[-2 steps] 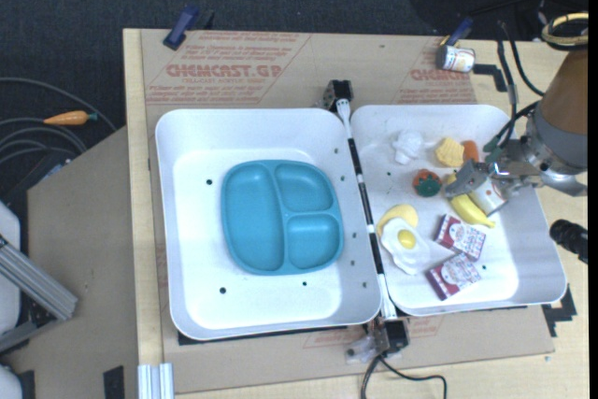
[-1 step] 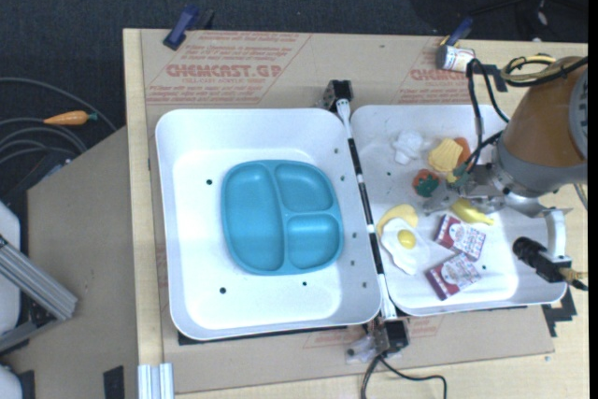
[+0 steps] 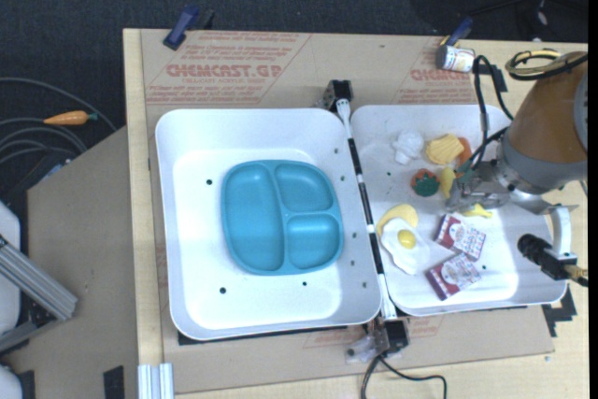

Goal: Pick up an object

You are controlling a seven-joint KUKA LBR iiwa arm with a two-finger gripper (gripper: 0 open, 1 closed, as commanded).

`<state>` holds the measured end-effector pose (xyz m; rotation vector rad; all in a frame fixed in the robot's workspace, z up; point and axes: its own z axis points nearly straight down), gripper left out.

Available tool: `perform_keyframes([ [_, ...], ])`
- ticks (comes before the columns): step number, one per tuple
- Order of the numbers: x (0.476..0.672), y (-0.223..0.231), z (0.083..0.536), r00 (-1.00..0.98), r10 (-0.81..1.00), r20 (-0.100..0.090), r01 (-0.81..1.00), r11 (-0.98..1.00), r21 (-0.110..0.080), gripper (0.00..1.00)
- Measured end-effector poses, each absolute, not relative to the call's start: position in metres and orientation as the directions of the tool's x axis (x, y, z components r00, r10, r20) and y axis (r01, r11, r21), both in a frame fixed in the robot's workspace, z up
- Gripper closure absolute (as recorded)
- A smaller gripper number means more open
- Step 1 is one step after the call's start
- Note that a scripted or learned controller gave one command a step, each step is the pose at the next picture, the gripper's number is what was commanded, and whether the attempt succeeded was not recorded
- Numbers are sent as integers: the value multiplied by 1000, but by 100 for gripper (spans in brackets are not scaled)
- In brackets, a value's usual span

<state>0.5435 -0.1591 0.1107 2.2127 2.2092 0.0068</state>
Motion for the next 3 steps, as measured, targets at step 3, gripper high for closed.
perform_keyframes([
  [3, 626, -102, 85, 0, 1000, 0, 1000, 0, 0, 0],
])
